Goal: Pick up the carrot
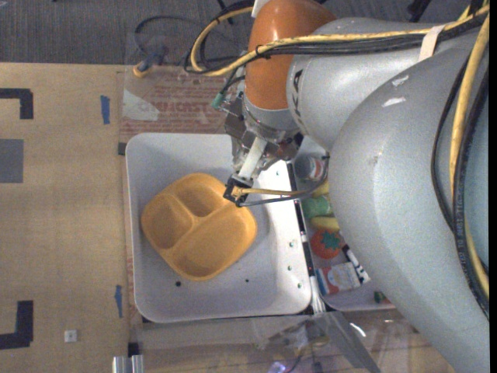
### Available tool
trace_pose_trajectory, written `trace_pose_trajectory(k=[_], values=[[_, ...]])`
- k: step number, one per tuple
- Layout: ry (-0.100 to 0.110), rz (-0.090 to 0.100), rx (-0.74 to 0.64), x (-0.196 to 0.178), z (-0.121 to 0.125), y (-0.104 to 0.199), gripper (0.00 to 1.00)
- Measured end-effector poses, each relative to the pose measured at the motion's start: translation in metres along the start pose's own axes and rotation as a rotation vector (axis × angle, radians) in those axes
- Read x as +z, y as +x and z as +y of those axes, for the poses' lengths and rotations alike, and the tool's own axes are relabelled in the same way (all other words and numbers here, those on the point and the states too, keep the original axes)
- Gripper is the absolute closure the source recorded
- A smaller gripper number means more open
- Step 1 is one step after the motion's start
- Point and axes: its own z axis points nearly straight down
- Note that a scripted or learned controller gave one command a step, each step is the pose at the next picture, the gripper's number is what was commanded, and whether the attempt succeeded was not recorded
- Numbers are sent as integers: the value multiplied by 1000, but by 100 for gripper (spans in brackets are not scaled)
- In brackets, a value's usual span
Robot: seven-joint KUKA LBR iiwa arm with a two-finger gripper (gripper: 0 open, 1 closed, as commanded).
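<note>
Arm reaching leftward, gripper [235, 190] over the rim of a smooth yellow divided plate [198, 225] (jaw state indiscernible); rounded orange carrot [327, 243] in the neighbouring bin [353, 300].

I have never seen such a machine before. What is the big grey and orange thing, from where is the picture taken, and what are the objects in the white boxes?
The big grey shape with the orange band is a robot arm. It reaches in from the right side of the picture. At its end is a small hand with two fingers for grasping. The hand hangs over the near edge of a yellow divided plate in the left white bin; nothing can be seen between its fingers.

The one camera is fixed above the bench and looks down at a slant.

The arm hides much of the right bin. There you can see a small pile of toy foods, among them an orange piece with a green top, which may be the carrot. The wooden bench has black and blue tape marks.
</note>
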Motion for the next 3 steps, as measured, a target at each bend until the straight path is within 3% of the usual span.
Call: trace_pose_trajectory(k=[1, 2, 3], values=[[0, 1, -57, 11, -55, 13, 100], [-3, 3, 142, -56, -75, 38, 100], [0, 0, -3, -24, -34, -45, 100]])
